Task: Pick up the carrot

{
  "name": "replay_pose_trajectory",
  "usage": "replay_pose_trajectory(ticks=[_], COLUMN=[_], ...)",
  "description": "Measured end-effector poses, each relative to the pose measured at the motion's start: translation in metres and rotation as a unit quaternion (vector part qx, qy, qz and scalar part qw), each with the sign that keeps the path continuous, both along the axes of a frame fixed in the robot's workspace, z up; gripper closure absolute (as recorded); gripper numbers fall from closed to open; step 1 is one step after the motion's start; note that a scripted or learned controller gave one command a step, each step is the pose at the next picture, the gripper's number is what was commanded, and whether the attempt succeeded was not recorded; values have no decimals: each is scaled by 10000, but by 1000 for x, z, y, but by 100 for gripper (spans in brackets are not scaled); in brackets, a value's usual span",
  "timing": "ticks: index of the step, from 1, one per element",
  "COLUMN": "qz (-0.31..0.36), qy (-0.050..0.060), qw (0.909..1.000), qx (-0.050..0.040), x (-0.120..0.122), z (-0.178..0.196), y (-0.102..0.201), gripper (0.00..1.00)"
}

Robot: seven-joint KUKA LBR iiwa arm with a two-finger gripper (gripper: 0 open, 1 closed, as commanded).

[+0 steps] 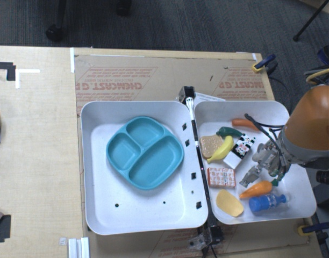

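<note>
Right bin, near edge: a blue bottle and a yellow chip, with the carrot just beyond, touching the bottle. The gripper hangs directly over the carrot's leafless end; whether its jaws are spread cannot be told. Likely faults: a descent nudging the bottle, or the tapered carrot rolling aside. Farther off lie a banana and an orange sausage-like piece.
</note>
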State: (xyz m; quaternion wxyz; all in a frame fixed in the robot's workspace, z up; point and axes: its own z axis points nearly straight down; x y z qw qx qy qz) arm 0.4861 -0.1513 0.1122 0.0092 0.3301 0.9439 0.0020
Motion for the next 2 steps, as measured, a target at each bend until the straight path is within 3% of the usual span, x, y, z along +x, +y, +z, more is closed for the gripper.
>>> replay_pose_trajectory(ticks=[1,2], qz=[620,592], qy=[87,51], qw=[9980,9982], qx=[8,1], x=[-7,-5], z=[-20,-10], y=[-11,-11], gripper=[0,100])
